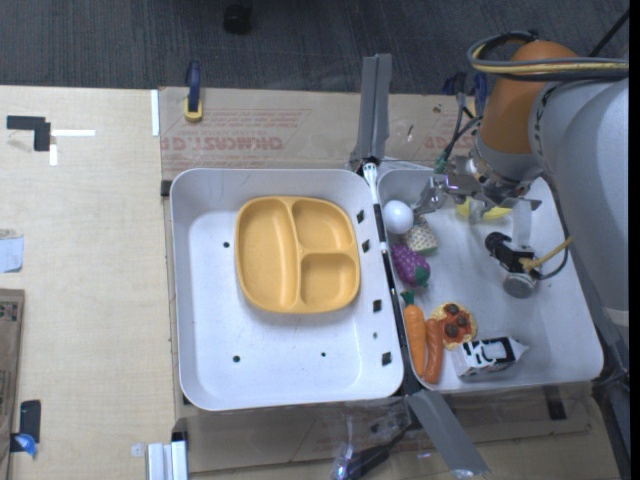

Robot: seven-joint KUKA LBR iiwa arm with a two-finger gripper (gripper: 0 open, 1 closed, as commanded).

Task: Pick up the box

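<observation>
fingers [478, 194] low in right bin [560, 368], apart from box [488, 356].

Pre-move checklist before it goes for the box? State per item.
1. Small white box with black print in view, lying in the right white bin near its front edge: ok.
2. Box top uncovered: ok.
3. Clearance: pizza slice toy sits close to the box's left; touching or apart: cannot tell.
4. Gripper above the box: not ok, it is at the bin's far end.
5. Gripper carrying nothing: cannot tell.

Even overhead light, soft shadows, slightly grainy, mild glare on the white bins [190, 268].
</observation>
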